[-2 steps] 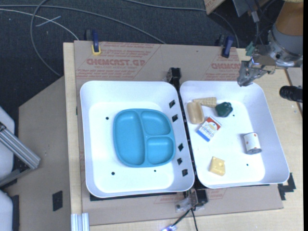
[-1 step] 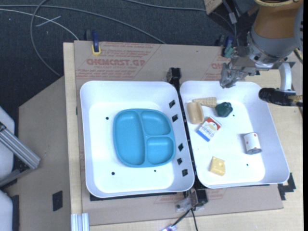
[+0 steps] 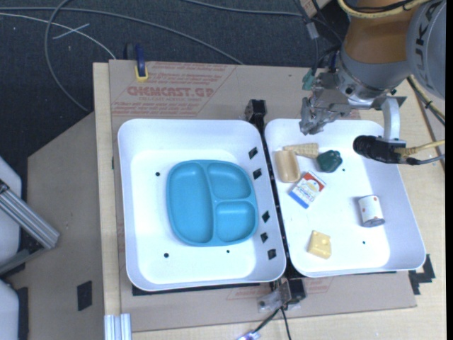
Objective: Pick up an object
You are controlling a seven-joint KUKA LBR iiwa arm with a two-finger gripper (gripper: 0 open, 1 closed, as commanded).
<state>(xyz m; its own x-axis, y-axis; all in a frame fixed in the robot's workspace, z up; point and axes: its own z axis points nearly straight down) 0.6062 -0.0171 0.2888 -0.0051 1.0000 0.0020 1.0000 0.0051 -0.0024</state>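
Objects lie loose in the right bin on a cardboard-topped bench above dark carpet. Left bin: a glossy blue divided plate. Small red-and-blue packet, grey can, yellow block. Gripper hovers at the bin's far edge, grasp unclear.

Floor: dark carpet is lying behind and to the left of the desk.
Cables: thin pale loops are trailing over the carpet at upper left.
Desk: a tan top is showing beneath and left of the board.
Board: brown cardboard with red print is lying flat on the desk.
Clamp: a blue and yellow clip is gripping the board's far edge.
Rail: a silver metal bar is slanting in at the left edge.
Light: even light is falling from above, casting soft shadows.
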